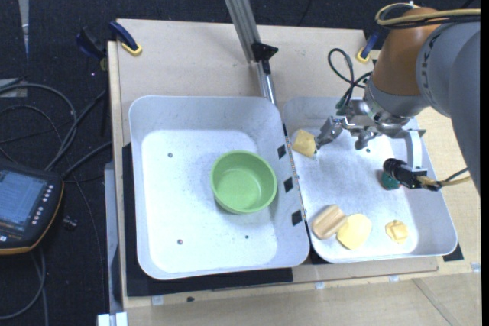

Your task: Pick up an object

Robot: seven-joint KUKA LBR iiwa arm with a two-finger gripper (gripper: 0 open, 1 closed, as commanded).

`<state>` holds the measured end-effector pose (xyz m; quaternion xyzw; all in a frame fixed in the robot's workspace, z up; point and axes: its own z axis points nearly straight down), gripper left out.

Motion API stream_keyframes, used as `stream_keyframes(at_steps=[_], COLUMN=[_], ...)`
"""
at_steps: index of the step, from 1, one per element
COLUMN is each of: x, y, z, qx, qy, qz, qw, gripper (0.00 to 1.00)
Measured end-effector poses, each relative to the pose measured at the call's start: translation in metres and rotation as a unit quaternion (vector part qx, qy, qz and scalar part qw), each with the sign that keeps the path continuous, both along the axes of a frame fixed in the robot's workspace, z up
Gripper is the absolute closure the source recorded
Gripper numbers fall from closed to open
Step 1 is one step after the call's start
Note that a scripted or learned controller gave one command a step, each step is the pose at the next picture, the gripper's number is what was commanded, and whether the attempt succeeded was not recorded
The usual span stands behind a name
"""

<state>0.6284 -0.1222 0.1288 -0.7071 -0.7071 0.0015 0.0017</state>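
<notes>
My gripper [345, 130] sat in the upper part of the right bin [428, 240], with the arm [428, 57] coming in from the upper right of the frame. My fingers were spread open and nothing was between them.

The nearest thing was a small yellow block [305, 143], lying to the left of my fingers and slightly lower in the frame, up against the bin's left wall. It was just beside the left fingertip but apart from it. Its long axis could not be read at this size; it looked roughly squat.

Other candidates lay well apart, toward the bottom of the frame: a tan piece [328, 221] touching a yellow round [354, 231], and a small yellow lump [396, 230] at lower right.

A green bowl [244, 181] sat in the left bin [153, 164].

Judgement: the next move needs a short shift left, then down, to straddle the block.
</notes>
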Motion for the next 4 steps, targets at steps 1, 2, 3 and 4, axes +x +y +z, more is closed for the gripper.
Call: stream_keyframes(at_steps=[1, 2, 3, 4], x=[-0.001, 0.0, 0.005, -0.001], y=[0.0, 0.0, 0.001, 0.007], z=[-0.035, -0.023, 0.02, 0.068], qx=[0.0, -0.0003, -0.0004, -0.0004], qy=[-0.001, -0.002, -0.004, -0.004], qz=[0.0, 0.0, 0.0, 0.0], qw=[1.0, 1.0, 1.0, 1.0], gripper=[0.0, 1.0, 1.0, 1.0])
